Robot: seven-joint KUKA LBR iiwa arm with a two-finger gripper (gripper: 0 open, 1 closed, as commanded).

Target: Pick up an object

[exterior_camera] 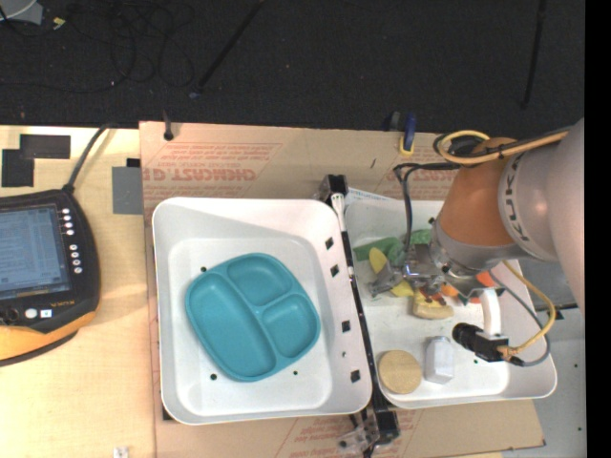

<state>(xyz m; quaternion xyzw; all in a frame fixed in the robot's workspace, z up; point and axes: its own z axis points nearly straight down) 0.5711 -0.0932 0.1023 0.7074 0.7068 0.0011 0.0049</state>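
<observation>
My gripper is down in the right bin, among a pile of small objects near the bin's middle. Beside it on the left lie a yellow piece and a green piece. A tan chunk with red and yellow bits lies just below the gripper. Nearer the front of that bin sit a round tan disc and a small grey-white block. The arm's wrist covers the objects behind the gripper.
The left bin holds a teal divided plate. A tablet-like controller lies on the bench at the far left. The bins' shared wall runs just left of the gripper.
</observation>
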